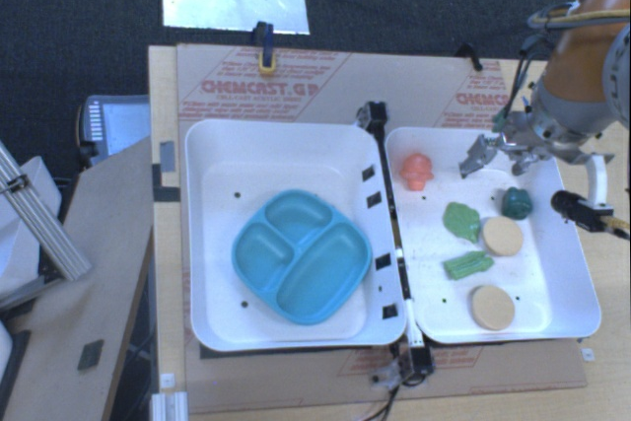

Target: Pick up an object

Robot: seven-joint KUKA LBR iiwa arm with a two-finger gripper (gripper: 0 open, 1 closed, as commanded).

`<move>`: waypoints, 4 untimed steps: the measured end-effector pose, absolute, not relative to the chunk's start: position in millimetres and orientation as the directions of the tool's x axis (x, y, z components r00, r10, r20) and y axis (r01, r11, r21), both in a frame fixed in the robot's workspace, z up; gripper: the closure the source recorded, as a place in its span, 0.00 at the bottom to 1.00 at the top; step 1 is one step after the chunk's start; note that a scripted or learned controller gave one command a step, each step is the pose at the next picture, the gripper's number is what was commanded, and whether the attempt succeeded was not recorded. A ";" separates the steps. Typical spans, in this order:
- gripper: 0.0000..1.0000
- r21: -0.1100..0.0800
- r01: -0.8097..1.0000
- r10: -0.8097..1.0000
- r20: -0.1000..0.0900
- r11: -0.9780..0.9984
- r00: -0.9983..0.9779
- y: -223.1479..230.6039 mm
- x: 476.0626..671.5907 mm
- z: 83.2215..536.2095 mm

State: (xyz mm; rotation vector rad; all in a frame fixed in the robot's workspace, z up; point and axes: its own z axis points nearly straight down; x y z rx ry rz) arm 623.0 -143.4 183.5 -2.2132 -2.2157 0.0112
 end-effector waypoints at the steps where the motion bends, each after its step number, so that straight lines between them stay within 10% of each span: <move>1: 0.00 0.001 1.000 1.000 0.000 0.003 -0.003 -143.2 626.1 191.8; 3: 0.00 0.001 1.000 1.000 0.000 0.003 -0.003 -133.0 624.5 91.7; 4: 1.00 0.005 1.000 1.000 -0.001 0.004 -0.004 -133.2 625.5 104.1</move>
